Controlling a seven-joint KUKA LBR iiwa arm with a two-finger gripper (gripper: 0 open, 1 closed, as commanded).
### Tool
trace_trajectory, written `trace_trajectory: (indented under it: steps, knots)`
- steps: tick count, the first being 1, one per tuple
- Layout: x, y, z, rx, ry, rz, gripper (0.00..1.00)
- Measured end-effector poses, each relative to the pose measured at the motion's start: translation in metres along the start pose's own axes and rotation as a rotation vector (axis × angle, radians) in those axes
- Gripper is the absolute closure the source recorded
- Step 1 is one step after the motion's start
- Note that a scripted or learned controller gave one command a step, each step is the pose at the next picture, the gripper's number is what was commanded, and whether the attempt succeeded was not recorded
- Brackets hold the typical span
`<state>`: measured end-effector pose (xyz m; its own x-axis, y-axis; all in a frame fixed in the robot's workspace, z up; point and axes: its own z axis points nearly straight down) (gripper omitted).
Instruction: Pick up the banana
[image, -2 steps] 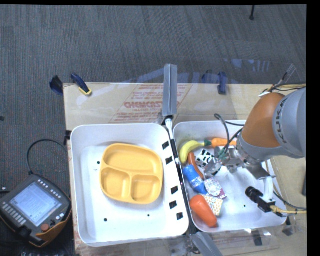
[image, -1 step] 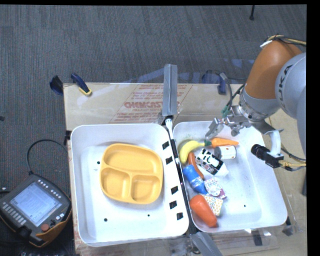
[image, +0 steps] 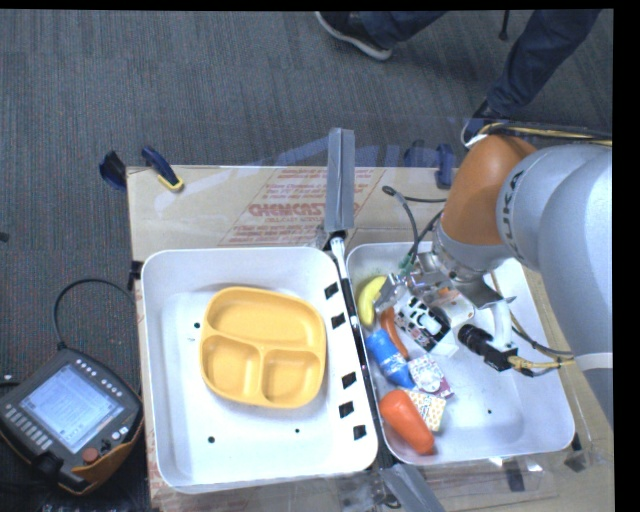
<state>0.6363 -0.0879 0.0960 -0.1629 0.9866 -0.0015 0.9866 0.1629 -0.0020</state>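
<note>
The counter (image: 240, 200) is a pale wooden board with red print, set on dark grey carpet (image: 200, 80). It carries two shallow white bins with a grey divider bar (image: 340, 180) running between them toward 12 o'clock. The left bin (image: 170, 420) holds a yellow compartment tray (image: 264, 346). A teach pendant (image: 68, 415) with a lit screen lies on the carpet at 8 o'clock, its cable looping above it. At 12 to 1 o'clock a person's shoes and legs (image: 520, 50) are cut off by the top edge.

In the right bin (image: 530, 410), the banana (image: 371, 297) lies against the left wall, partly covered by the tool (image: 415, 305), which sits just at its 3 o'clock side. Whether the tool is apart or together cannot be told; wrist and cables crowd it. Toward 6 o'clock sit a blue object (image: 385, 358), an orange carrot-like piece (image: 408, 420) and small printed packets (image: 428, 385), hard to read.
</note>
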Motion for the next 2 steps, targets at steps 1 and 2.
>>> trace_trajectory:
  steps: [1,2]
  knots:
    - [-0.0054,0.0066,0.0062,0.003,-0.002,0.095,0.00]
    - [-0.0031,0.0067,0.0066,0.004,-0.002,0.209,0.00]
